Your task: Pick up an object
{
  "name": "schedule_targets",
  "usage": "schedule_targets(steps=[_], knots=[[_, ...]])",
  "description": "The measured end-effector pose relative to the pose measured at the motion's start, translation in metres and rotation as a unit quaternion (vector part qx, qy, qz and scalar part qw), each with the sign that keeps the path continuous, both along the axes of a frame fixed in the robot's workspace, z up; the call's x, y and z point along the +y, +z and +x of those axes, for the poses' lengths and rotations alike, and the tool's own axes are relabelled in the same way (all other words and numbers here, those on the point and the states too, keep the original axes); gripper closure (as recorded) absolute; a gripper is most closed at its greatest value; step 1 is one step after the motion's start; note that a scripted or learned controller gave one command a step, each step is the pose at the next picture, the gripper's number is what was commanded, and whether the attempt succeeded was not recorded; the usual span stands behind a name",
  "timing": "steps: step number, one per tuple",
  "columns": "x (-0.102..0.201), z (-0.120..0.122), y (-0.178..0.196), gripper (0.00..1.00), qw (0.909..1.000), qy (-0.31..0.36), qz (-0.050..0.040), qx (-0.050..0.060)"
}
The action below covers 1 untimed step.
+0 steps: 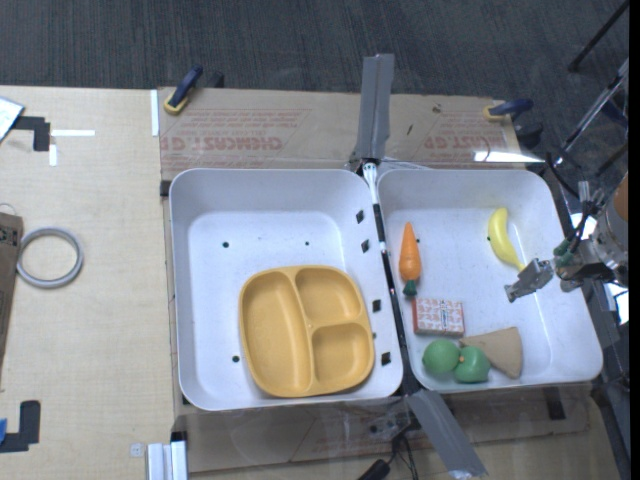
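The right bin (455, 193) holds several toy foods. An orange carrot (409, 254) lies along its left wall and a yellow banana (502, 238) sits toward the upper right. A small red-and-white box (439, 316) rests near the middle, with a green fruit (456, 360) and a tan wedge (501, 349) at the front. My gripper (550, 270) hangs over the right side of this bin, just below and to the right of the banana and above the wedge. Nothing shows in its grasp.
The left bin (200, 218) holds a yellow divided plate (305, 328). A roll of tape (45, 257) lies on the wooden bench at the far left. Blue clamps (184, 88) pin down the cardboard behind the bins. A grey divider post (375, 108) stands between the bins.
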<state>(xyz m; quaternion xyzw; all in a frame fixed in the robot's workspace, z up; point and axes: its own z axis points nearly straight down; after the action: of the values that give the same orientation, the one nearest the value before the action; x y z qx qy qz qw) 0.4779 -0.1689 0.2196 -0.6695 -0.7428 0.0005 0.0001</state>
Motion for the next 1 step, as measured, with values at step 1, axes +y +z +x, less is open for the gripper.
schedule_targets(steps=[1], knots=[[-0.0303, 0.0737, 0.0015, 0.00, 0.9997, -0.026, 0.0000, 0.001]])
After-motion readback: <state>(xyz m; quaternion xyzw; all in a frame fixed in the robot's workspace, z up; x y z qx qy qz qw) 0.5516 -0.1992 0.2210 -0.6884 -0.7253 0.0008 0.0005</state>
